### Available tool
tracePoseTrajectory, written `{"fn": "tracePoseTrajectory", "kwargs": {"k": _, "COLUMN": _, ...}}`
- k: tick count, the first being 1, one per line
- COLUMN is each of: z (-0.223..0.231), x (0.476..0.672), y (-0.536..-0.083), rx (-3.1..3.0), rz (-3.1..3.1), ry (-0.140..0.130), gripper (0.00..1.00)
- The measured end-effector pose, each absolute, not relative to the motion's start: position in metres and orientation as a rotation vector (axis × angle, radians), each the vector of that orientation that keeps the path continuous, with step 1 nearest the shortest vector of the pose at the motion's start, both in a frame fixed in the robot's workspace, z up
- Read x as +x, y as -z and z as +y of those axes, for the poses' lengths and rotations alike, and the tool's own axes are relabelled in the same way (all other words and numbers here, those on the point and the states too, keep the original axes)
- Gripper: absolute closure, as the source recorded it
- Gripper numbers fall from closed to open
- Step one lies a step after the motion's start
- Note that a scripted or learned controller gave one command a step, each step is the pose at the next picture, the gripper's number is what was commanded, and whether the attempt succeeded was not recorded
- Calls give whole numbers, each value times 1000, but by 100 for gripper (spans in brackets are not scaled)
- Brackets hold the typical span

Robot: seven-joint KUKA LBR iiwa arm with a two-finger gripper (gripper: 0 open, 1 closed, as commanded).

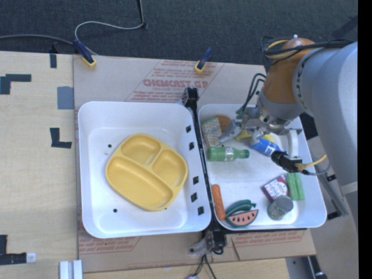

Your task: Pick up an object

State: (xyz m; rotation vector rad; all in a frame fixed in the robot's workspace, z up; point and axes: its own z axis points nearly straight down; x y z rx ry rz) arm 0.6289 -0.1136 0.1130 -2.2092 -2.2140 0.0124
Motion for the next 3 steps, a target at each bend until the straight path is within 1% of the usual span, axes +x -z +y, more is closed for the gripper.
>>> {"fn": "tracePoseTrajectory", "kwargs": {"k": 1, "z": -113, "x": 629, "y": -122, "rx": -2208, "rz": -2213, "ry": -12, "gripper": 100}}
{"fn": "tracePoseTrajectory", "kwargs": {"k": 2, "z": -113, "x": 629, "y": -122, "rx": -2208, "rz": -2214, "ry": -13, "gripper": 0}}
{"fn": "tracePoseTrajectory", "kwargs": {"k": 3, "z": -108, "x": 637, "y": -85, "rx": -2222, "rz": -2223, "ry": -2, "gripper": 0}}
